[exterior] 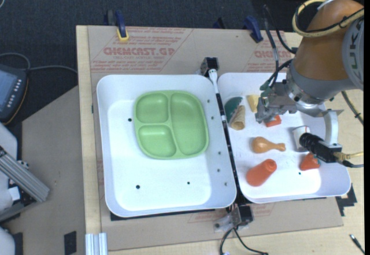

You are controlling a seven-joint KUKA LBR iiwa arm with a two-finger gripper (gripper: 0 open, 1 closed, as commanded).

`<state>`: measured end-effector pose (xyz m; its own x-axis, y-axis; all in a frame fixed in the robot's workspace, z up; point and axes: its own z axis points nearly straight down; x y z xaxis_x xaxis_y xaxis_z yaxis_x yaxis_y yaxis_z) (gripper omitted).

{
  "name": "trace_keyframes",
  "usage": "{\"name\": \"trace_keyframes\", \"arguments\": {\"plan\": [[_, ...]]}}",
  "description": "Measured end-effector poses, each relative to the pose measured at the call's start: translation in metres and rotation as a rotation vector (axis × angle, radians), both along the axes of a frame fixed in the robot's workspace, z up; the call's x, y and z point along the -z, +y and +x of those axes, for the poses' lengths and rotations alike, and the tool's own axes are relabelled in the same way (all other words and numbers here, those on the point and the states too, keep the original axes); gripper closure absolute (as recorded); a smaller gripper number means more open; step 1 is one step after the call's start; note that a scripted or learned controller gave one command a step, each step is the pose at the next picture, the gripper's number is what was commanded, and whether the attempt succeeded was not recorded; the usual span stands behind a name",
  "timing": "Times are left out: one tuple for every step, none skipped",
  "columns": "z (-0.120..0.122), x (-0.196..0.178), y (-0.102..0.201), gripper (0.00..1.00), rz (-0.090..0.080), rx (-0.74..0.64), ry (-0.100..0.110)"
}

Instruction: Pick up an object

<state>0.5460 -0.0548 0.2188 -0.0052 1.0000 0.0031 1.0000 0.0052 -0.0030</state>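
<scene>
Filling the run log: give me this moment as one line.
gripper: low in right bin, over small orange-red piece | grasp: unconfirmed | left bin: green divided plate

The gripper [269, 114] is hovering over the right bin [289, 190], just above a small orange block [273, 121].

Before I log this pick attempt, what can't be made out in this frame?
- Gripper fingers: the wrist hides them from the camera view.
- Small orange piece: partly under the gripper; grasp unclear.
- Red piece: partly behind a black part.
- Arm: cut off at the frame's right.
</scene>
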Motion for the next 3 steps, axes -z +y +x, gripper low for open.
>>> {"name": "trace_keyframes", "arguments": {"plan": [[-0.012,-0.011,0.055,1.00,0.001,-0.002,0.000],[-0.020,-0.009,0.119,1.00,0.001,-0.003,0.000],[-0.017,-0.016,0.142,1.00,-0.002,0.002,-0.005]]}}
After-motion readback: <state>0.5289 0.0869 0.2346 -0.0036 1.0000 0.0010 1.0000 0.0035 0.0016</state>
